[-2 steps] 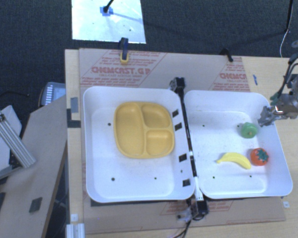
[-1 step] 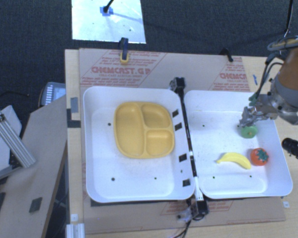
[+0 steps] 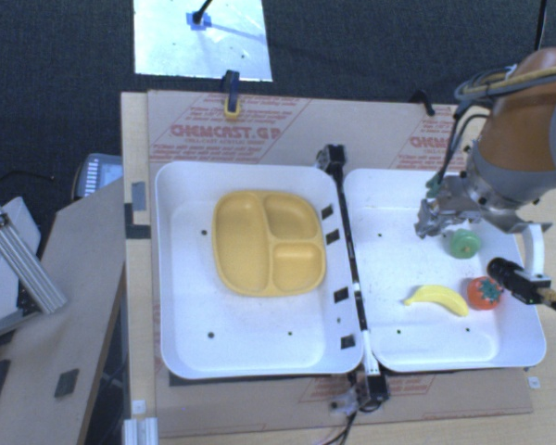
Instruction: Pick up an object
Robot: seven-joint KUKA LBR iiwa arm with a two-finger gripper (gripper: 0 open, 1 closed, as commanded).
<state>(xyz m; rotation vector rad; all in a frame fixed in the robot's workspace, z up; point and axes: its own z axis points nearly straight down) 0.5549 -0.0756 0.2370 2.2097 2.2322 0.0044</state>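
My pincer hovers beside the green toy, grip state I cannot tell; it looks light, smooth, rounded plastic, so I'd pinch across its middle.

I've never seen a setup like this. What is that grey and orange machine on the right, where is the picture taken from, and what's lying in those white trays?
The picture comes from one camera fixed above the bench, looking down at a slant. The machine is a robot arm reaching in from the right; its job is to pick up an object. At its tip is a gripper, a metal hand with two fingers, hanging over the right bin. Near it lie a green toy, a banana and a small orange toy. The left bin holds a yellow divided plate. I cannot see anything between the fingers, and whether they are open is unclear.
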